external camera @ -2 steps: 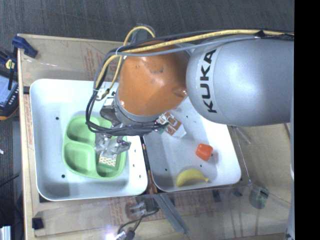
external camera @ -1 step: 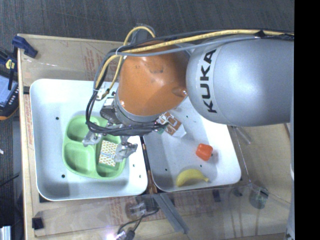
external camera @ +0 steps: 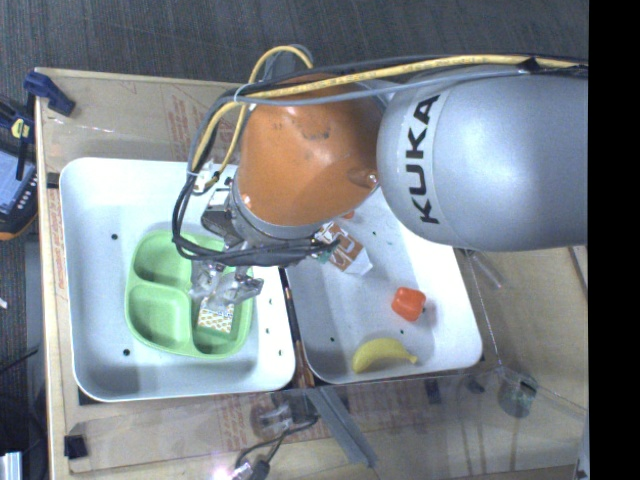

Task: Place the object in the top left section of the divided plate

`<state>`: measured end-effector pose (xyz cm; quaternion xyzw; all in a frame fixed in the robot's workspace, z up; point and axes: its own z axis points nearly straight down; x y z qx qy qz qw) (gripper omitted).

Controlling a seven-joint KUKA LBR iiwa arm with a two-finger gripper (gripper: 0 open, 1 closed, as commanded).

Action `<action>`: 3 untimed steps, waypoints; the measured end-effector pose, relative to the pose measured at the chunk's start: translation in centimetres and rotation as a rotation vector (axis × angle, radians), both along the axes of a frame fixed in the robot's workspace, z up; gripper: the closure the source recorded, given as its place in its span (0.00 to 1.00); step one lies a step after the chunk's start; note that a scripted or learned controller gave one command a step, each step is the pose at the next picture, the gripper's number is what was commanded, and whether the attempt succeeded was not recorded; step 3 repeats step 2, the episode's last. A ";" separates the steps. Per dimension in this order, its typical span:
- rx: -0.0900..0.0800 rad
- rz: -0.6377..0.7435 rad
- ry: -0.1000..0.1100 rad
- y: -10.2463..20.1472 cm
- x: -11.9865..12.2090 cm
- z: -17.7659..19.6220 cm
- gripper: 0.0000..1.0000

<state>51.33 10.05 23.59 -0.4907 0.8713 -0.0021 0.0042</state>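
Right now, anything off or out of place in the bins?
Yes. The gripper hangs over the lower right section of the green divided plate, not the top left. Banana and orange object lie loose in the right bin. No spills.

Arm (external camera: 400, 168) blocks plate (external camera: 150, 308) top; left bin (external camera: 90, 268) edge free

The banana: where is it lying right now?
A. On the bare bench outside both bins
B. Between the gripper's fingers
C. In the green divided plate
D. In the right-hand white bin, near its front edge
D. The banana lies on the floor of the right bin, near its front wall, just below the orange object.
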 end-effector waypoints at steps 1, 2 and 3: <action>0.000 0.000 0.000 0.0 0.0 0.0 0.00; 0.001 -0.001 -0.004 0.1 0.1 1.0 1.00; 0.001 -0.001 -0.004 0.1 0.1 1.0 1.00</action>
